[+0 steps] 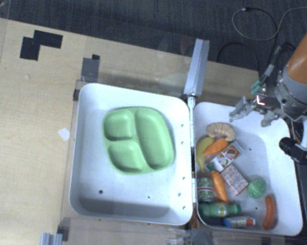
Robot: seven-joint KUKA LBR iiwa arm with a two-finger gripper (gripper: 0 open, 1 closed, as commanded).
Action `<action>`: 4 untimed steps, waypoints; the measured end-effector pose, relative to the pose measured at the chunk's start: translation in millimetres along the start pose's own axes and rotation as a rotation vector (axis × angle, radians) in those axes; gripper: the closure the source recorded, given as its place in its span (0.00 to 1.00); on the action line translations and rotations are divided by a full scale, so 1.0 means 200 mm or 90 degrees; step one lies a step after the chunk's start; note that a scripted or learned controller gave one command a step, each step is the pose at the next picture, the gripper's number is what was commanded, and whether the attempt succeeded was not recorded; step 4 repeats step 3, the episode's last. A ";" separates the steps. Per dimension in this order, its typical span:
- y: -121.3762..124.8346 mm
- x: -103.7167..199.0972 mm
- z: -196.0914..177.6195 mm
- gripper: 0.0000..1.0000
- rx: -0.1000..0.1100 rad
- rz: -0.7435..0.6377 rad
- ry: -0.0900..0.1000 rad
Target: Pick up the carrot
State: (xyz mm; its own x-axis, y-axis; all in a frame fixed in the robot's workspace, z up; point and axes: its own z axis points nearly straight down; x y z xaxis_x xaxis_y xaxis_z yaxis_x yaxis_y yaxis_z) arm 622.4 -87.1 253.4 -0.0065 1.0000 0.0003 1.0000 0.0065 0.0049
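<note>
An orange carrot [219, 186] lies in the right bin [265, 142], near its middle, slanting between a can and a small box. A second orange, carrot-like piece [215, 146] rests further back beside a banana. My gripper [253, 113] hangs over the bin's back edge, above and behind both, well apart from them. Its two fingers [239, 110] are spread open with nothing between them.
The right bin also holds a bread roll [221, 129], a banana [201, 149], a carton [229, 155], a printed box [235, 180], a green ball-like item [256, 187], a sausage [269, 211], a can [205, 189] and a green bottle [219, 209]. The left bin [84, 183] holds a green divided plate [138, 139].
</note>
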 end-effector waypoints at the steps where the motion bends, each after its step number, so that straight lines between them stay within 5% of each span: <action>1: -0.04 -0.08 0.76 0.00 0.002 -0.147 0.000; 2: -0.03 -0.08 0.70 1.00 -0.003 -0.148 0.000; 3: 0.17 0.33 0.10 1.00 -0.002 -0.116 0.000; 4: 0.17 0.33 0.10 1.00 -0.002 -0.116 0.000</action>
